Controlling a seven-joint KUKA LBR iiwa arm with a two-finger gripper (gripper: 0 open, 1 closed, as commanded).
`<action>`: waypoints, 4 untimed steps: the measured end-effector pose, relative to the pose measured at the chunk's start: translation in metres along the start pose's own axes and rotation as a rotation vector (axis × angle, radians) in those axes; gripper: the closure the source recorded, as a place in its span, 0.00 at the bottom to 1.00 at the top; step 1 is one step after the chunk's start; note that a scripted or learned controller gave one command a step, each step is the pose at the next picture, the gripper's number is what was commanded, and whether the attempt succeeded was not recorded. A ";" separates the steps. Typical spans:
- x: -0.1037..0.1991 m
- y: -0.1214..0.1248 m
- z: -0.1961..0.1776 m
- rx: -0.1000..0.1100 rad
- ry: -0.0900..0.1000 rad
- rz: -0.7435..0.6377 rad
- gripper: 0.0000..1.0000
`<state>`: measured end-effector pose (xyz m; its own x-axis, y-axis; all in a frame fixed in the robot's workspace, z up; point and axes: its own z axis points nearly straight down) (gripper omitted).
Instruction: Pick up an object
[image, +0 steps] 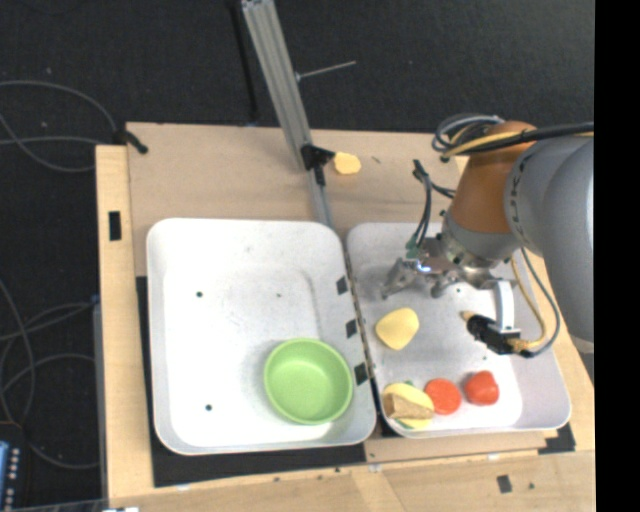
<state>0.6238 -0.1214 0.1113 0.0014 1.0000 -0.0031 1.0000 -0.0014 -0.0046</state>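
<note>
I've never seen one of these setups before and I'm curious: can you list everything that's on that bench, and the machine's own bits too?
bins: 2, white, side by side on the bench; left bin, right bin
bowl: 1, green, near corner of the left bin
yellow lump: 1, pale yellow, middle of the right bin
sandwich-like piece: 1, yellow and tan, near edge of the right bin
red pieces: 2, orange-red and red, beside each other along the right bin's near edge
small yellow piece: 1, on the bench behind the bins
post: 1, grey metal, rising behind the bins
bench: 1, tan
arm: 1, grey with orange band, from the right
gripper: 1, over the right bin, above the yellow lump
</note>
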 end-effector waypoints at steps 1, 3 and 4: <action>0.000 0.002 -0.015 -0.008 0.002 0.004 1.00; 0.007 -0.005 -0.137 -0.013 0.002 -0.005 1.00; 0.006 -0.003 -0.182 -0.011 0.002 -0.005 1.00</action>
<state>0.6213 -0.1148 0.2936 -0.0039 1.0000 -0.0006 1.0000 0.0039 0.0069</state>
